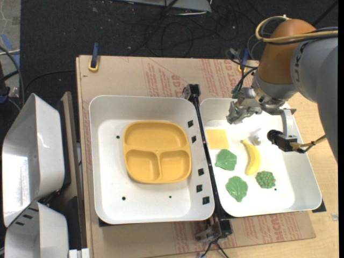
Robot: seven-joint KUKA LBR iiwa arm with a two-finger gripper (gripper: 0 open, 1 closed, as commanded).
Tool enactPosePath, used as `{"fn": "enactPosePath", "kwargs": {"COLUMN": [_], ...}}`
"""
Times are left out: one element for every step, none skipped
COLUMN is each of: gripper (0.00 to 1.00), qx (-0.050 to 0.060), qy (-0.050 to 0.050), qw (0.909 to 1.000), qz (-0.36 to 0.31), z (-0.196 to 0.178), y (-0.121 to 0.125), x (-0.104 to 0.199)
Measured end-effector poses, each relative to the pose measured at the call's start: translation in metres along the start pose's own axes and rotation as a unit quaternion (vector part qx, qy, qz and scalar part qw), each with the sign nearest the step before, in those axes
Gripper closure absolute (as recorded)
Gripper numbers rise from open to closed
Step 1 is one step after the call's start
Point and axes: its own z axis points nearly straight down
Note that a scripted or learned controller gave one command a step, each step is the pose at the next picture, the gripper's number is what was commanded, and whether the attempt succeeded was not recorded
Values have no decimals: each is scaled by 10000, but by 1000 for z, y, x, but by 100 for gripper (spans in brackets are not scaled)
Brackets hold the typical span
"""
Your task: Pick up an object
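Fingers' state: cannot tell, hanging over the right bin's [306,198] far end.
Descending here risks missing: banana [251,158] is lying nearer.

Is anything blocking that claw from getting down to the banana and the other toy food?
Nothing visible does. The gripper hangs over the far part of the right bin, above the yellow square. The banana, two green leaves and broccoli lie uncovered, apart from one another, with open space above them.
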Motion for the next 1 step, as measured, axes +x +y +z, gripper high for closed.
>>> {"fn": "enactPosePath", "kwargs": {"gripper": [100], "qx": [3], "qy": [1], "qw": [10000], "qz": [-20], "z": [-46], "y": [-3], "x": [6]}}
